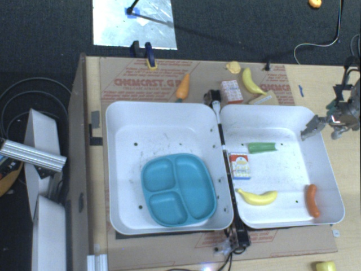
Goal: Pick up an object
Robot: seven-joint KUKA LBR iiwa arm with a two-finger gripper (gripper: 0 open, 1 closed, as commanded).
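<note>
While the gripper (320,125) hovers at the right bin's (324,151) edge, its state is unclear

Even, cool overhead light renders the white bins (169,117) bright with faint shadows, glare marks the metal sheet (135,16), and focus appears slightly soft throughout.

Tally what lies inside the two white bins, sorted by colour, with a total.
Blue: 1, the divided plate in the left bin.
Green: 1, the green piece in the right bin.
Yellow: 1, the banana.
Orange: 1, the sausage-shaped piece.
White and red: 1, the small box.
Total: 5
</note>
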